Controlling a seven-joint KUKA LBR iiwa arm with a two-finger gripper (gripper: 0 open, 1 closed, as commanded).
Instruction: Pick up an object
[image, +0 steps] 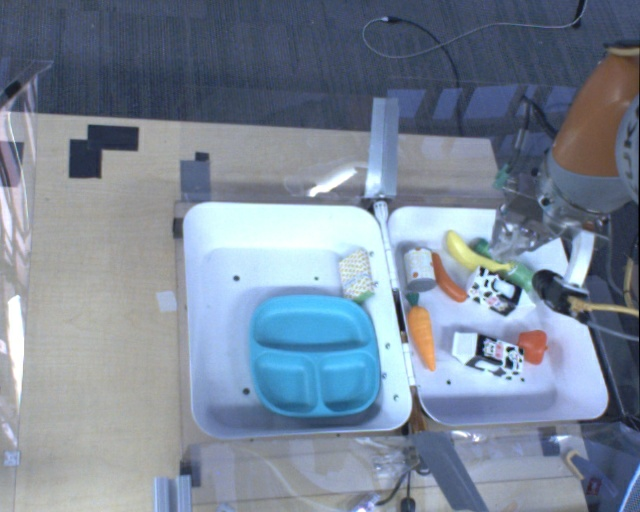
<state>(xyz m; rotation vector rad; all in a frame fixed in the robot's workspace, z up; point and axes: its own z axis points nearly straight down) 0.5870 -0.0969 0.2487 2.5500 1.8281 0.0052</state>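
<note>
Gripper (520, 238): we find it low over the right bin (590, 395), at its back edge; whether it is wide or narrow we cannot tell. Banana (462, 250): just to its left, long axis slanting toward it, seemingly the nearest pick. Carrot (422, 336): farther forward-left.

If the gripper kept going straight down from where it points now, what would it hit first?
Probably the banana or the green item beside it; the gripper hangs just above them in the right bin, though depth is unclear.
</note>
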